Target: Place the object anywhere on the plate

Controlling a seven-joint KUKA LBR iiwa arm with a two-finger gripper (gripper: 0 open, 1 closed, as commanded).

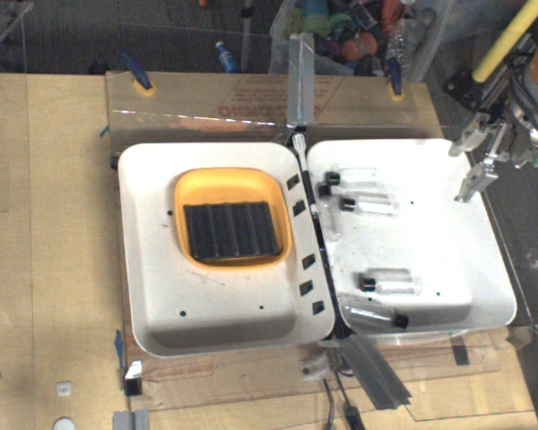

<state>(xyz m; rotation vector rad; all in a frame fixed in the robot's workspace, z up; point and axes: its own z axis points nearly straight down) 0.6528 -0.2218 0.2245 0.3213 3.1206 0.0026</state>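
At the lower part of the frame, a clear tube lies in the right bin. The yellow plate sits in the left bin. The gripper hangs at upper right, its fingers apart, holding nothing. I judge the grasp is not yet begun; next it must descend onto one tube.

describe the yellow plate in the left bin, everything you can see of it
The plate is a shallow, rounded-square dish, yellow-orange and plastic-looking, lying flat slightly above the middle of the left bin. A dark ribbed rectangular insert covers most of its well, leaving the raised rim bare, widest along the top. No object rests on it.
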